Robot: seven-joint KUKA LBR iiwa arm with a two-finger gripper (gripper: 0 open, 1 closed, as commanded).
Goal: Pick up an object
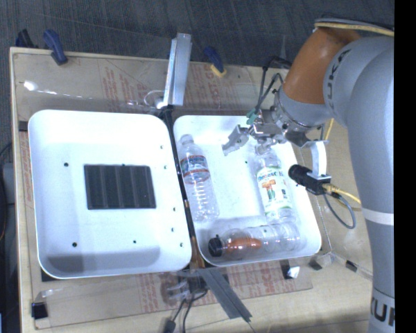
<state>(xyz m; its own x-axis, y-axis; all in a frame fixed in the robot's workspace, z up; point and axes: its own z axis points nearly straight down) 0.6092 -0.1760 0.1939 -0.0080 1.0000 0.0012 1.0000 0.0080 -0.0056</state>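
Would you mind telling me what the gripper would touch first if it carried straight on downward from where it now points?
Most likely the clear plastic bottle with the white-and-green label in the right white bin; the gripper hangs beside its cap end. Depth is unclear, so it could meet bare bin floor instead.

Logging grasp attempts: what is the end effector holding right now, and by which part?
Cannot be told: the end effector hangs above the cap end of the clear plastic bottle with the green-and-white label.

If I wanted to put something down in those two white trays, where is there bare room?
The left bin has bare floor all around its dark grate. The right bin is crowded: three plastic bottles line its left, right and near sides, leaving a narrow middle strip under the tool.
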